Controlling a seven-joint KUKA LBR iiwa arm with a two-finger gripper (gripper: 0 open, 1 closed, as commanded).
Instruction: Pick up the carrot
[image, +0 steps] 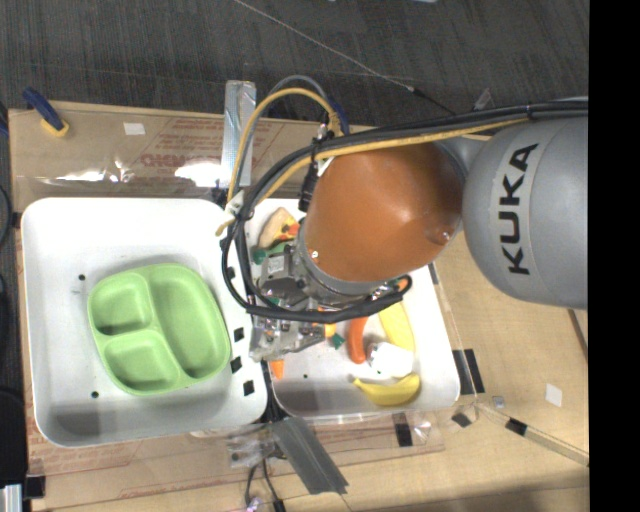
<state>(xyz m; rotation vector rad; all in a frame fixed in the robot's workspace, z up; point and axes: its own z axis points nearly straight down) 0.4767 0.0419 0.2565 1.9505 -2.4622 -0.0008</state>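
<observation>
Over the right bin, camera view: the arm (400, 215) hangs low, its orange band and wrist covering most of the bin's middle.
Gripper (285, 335): down near the bin floor at the left side; whether it is open, closed or gripping cannot be told, since the wrist hides it.
Carrot (356, 340): a short orange piece lying in the right bin (440, 375), just right of the gripper, beside the banana (395, 385) and a small white object (385, 355).
Left bin (40, 300): holds a green divided tray (155, 325), well apart from the work.
Doing it well, as a judgement: centre over the carrot's long axis, close across its narrow width, keep clear of the banana, lift straight up.
</observation>
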